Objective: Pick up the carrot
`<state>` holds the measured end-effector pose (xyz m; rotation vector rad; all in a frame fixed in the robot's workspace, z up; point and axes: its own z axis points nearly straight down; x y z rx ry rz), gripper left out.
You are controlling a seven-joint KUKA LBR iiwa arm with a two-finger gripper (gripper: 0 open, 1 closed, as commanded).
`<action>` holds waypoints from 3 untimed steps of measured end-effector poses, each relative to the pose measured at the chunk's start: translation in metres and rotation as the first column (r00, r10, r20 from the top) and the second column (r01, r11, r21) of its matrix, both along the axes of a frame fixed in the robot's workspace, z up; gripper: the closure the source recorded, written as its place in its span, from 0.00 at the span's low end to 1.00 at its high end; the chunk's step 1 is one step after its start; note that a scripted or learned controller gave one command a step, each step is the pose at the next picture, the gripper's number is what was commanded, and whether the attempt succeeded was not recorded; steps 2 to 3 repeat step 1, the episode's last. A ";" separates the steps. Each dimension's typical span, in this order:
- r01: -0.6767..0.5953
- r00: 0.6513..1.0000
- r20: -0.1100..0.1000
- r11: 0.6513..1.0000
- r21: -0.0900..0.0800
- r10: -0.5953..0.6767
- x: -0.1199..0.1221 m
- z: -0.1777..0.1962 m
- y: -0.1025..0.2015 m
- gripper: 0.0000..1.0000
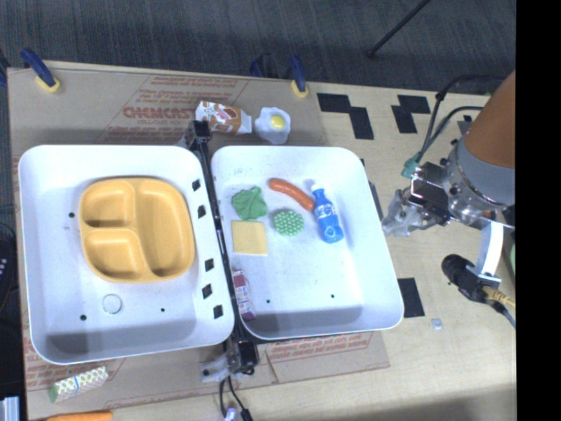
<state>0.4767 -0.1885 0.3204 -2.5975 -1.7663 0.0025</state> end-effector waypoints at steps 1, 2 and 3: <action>-0.165 0.986 0.000 0.986 0.001 0.165 0.000 0.056 -0.015 1.00; -0.165 0.986 0.000 0.986 0.001 0.165 0.000 0.056 -0.015 1.00; -0.165 0.986 0.000 0.986 0.001 0.165 0.000 0.056 -0.015 1.00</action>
